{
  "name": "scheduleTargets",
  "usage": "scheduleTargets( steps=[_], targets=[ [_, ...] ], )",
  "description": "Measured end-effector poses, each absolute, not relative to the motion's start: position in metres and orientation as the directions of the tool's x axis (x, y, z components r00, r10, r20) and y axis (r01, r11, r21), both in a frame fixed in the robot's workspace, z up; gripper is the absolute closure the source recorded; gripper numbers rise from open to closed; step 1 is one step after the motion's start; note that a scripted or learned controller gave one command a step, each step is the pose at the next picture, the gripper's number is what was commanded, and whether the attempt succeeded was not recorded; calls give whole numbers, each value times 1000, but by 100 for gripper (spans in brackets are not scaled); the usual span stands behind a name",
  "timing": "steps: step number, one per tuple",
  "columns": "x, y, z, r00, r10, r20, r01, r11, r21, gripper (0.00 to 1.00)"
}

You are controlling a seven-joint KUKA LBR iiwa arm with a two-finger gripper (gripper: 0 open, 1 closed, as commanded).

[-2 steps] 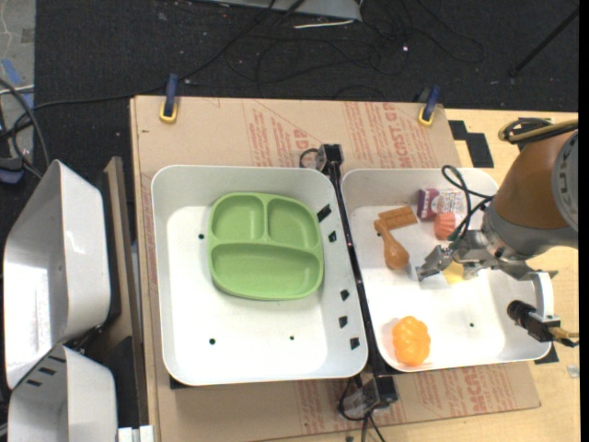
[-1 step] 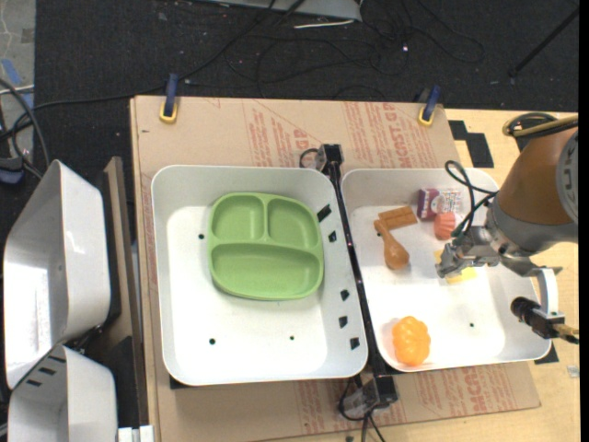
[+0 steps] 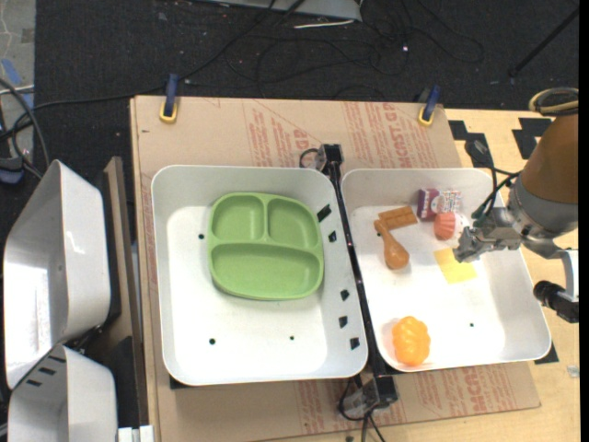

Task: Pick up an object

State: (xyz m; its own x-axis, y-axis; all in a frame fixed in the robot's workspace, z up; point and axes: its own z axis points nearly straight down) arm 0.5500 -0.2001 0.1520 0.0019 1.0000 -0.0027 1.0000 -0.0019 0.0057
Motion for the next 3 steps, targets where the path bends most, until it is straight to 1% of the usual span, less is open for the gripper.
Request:
scheduleTargets(
  steps=[1,2,3],
  targets=[
    [556,-203,196,-2,1000,-3,1000,2,6,100],
    [558,-203,261,-4,1000,-3,1000,4,7,100],
    [574,-149,266,-8,1000,1,1000,8,3,100]
  ],
)
